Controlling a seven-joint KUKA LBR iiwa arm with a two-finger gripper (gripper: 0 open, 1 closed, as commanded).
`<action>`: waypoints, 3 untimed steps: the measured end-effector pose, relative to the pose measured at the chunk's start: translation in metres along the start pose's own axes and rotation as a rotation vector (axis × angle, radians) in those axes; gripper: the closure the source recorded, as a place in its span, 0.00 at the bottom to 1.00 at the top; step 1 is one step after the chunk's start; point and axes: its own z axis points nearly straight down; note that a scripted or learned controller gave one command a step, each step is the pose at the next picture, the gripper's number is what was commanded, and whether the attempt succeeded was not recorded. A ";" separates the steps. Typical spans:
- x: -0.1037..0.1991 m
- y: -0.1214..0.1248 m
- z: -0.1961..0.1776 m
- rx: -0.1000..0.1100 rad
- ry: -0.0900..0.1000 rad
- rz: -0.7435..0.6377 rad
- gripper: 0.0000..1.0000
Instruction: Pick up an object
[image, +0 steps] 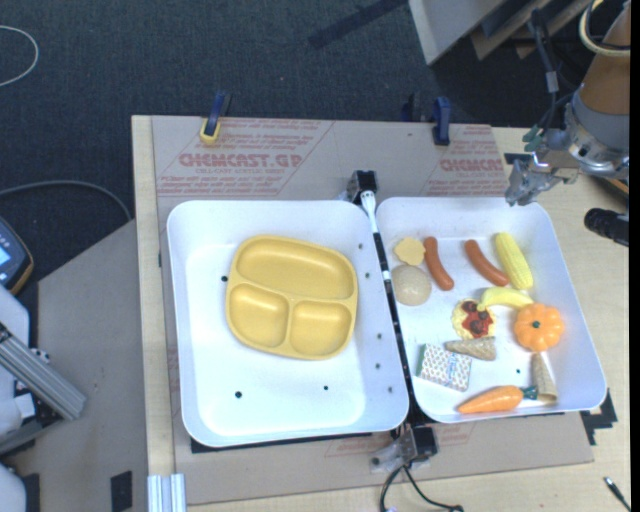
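Note:
My gripper (520, 192) hangs above the far right corner of the right bin (575, 300), above its rim, with nothing seen between its fingers. Below it in the bin lie toy foods: a corn cob (513, 260), two sausages (486, 262) (437, 262), a banana (505, 297), an orange pumpkin (538, 327), a small pizza (474, 320), a carrot (492, 400), a round bun (411, 286), a wrapped packet (445, 367) and a cone (544, 376).
The left bin (200, 350) holds a yellow divided plate (292, 297). Black clips (363, 185) sit along the seam between the bins. Cardboard (300, 150) lies under both bins, with clamps at its far edge.

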 end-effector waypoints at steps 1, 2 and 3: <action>0.000 0.001 -0.014 0.004 0.002 0.000 1.00; 0.050 -0.006 -0.005 0.010 0.004 -0.001 1.00; 0.104 -0.016 0.002 0.011 0.005 -0.004 1.00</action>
